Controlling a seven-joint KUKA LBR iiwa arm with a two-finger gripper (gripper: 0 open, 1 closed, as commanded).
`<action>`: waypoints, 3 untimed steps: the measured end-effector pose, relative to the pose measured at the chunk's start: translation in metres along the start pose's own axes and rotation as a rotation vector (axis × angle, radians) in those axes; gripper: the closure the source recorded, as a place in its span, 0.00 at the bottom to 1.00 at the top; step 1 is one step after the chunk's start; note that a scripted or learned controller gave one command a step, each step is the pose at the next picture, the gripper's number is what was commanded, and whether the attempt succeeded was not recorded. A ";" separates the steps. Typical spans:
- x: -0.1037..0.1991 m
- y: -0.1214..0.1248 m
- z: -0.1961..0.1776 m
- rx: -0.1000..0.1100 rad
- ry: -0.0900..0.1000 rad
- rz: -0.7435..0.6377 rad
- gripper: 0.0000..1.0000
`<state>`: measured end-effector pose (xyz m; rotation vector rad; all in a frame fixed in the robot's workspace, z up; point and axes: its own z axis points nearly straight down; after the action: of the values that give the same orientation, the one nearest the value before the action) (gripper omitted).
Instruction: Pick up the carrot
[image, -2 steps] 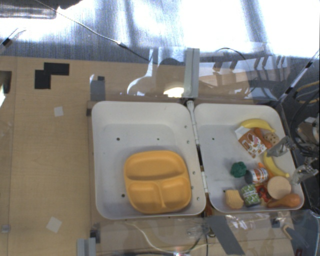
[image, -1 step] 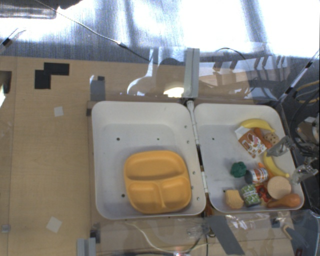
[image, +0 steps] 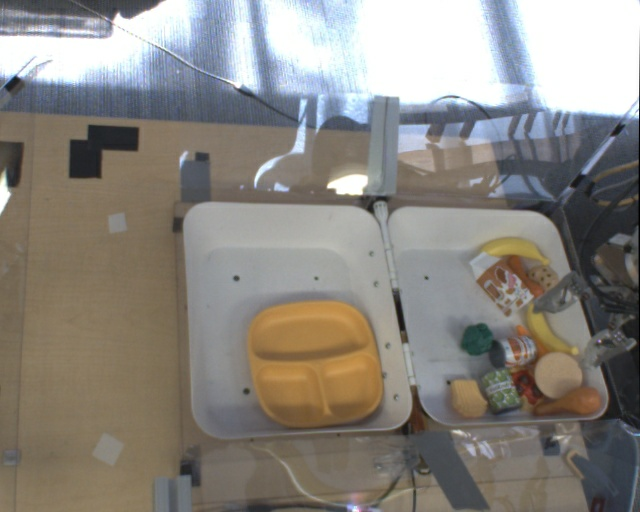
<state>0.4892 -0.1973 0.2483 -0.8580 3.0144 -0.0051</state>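
Currently two white bins: the left bin (image: 200, 300) holds one yellow divided tray (image: 314, 362) with open floor around it. The right bin (image: 430, 260) holds two bananas (image: 512, 247), one broccoli (image: 477, 338) and about eight smaller pieces crowded at its right. The carrot (image: 572, 403) lies in the near right corner against the rim, touching a round disc (image: 557, 375); the gripper (image: 587, 318) hangs above that side, fingers spread, gripping nothing, its arm hard to make out

small items crowded in right bin (image: 440, 300), carrot indistinguishable, pincer (image: 590, 318) blurred
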 end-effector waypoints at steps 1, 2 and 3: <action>-0.004 0.000 -0.012 0.007 -0.007 -0.006 1.00; -0.007 -0.001 -0.025 0.013 -0.015 -0.012 1.00; -0.021 -0.015 -0.064 0.004 -0.003 -0.392 1.00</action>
<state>0.5140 -0.1989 0.3124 -1.4281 2.7868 -0.0115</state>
